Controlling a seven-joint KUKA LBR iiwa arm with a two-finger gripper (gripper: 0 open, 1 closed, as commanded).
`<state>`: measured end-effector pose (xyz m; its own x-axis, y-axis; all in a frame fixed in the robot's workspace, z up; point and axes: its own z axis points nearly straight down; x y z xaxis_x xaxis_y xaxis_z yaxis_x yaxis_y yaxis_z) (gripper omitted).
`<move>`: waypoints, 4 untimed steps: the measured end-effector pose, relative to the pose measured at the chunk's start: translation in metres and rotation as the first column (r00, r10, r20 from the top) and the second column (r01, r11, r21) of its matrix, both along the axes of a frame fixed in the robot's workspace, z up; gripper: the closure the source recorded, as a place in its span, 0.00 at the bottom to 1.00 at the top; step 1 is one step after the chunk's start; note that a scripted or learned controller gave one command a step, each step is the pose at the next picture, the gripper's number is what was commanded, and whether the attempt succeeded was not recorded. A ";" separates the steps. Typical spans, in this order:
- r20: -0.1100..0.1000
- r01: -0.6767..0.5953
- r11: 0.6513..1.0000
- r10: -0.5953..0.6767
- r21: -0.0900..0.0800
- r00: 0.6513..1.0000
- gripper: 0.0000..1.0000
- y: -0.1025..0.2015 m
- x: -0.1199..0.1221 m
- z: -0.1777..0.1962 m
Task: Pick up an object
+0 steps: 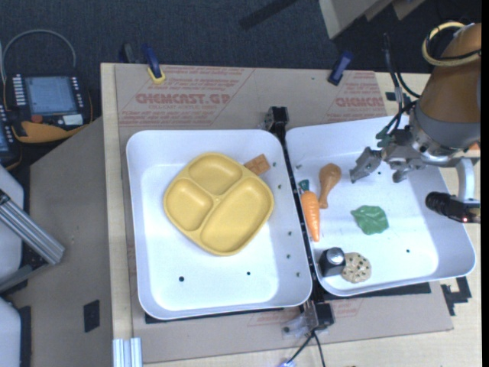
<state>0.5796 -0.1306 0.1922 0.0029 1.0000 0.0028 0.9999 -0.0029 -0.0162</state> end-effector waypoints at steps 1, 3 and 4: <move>0.015 -0.003 1.000 0.003 -0.002 1.000 0.00 0.000 0.003 0.008; 0.016 -0.002 1.000 0.002 -0.005 1.000 0.00 -0.001 -0.003 -0.100; 0.027 -0.002 1.000 0.002 -0.009 1.000 1.00 -0.002 0.000 -0.085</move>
<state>0.5793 -0.1329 0.1069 0.0013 1.0000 -0.0058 0.9999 -0.0012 0.0113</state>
